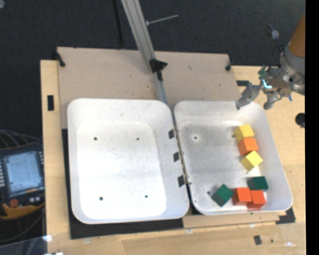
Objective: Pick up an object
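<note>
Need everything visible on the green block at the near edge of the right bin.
The green block is a small dark green cube, matte, looking like painted wood. It sits turned at an angle to the bin walls, on the floor of the right bin near its front edge. Its right side meets or nearly meets an orange block; I cannot tell whether they touch. A second, darker green block lies further right. The end effector is far off, above the bin's back right corner.
</note>
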Action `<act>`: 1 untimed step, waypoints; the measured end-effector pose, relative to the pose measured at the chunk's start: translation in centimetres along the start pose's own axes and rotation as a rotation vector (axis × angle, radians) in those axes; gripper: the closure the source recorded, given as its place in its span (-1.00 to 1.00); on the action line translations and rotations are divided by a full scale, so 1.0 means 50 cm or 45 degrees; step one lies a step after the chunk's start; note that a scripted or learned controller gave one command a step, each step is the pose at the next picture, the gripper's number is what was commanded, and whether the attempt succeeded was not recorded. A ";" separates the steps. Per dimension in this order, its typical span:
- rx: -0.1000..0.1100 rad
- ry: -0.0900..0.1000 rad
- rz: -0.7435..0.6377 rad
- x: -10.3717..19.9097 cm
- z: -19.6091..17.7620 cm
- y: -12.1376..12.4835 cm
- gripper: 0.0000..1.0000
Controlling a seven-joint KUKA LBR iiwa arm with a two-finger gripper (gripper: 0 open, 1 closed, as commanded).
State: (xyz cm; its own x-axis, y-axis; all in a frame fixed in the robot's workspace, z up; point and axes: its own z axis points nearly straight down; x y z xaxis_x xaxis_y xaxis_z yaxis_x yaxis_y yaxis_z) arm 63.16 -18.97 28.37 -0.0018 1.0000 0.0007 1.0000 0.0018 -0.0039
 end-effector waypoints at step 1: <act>-0.005 -0.005 -0.002 -0.001 -0.007 0.001 -1.00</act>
State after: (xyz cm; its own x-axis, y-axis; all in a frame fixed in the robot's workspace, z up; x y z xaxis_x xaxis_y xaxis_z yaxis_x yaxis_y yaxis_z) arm 63.20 -19.04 28.70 -0.0035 1.0000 -0.0030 1.0000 0.0035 0.0002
